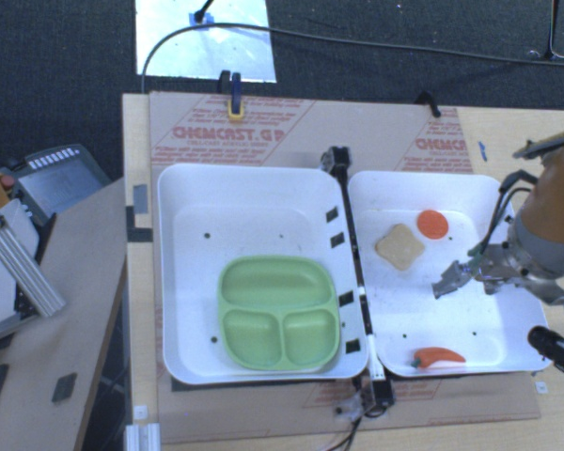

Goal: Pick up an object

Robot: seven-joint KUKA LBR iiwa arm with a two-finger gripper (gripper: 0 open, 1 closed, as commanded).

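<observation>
The gripper (448,284) is located over the right bin (479,350), extended toward the left from the grey wrist of the arm (550,219), which enters from the right with its orange band above the wrist. The finger tips are seen as a single dark grey tip against the white bin floor; whether they are apart or together cannot be determined at this resolution. No object is visible between them, and the tip is separated from all three items in the bin.

Contents of the right bin, three items:
1. One tan, roughly square sponge-like piece (399,247), up and to the left of the gripper, near it but apart.
2. One orange round object (432,224), just right of the tan piece, near the far wall.
3. One red-orange pepper-shaped object (439,356) with a green stem end, lying flat near the front wall, below the gripper.

Contents of the left bin (193,252), one item: one green divided tray (278,312) with three compartments, one long and two smaller, in the front right area of the bin.

Both bins, two in total, rest side by side on a cardboard sheet (291,125). Red printing on the sheet reads "CHEMCAST GP" behind the left bin; a second, partly covered print of the same style is behind the right bin. One yellow-and-dark clamp (234,95) grips the far edge of the sheet.
</observation>
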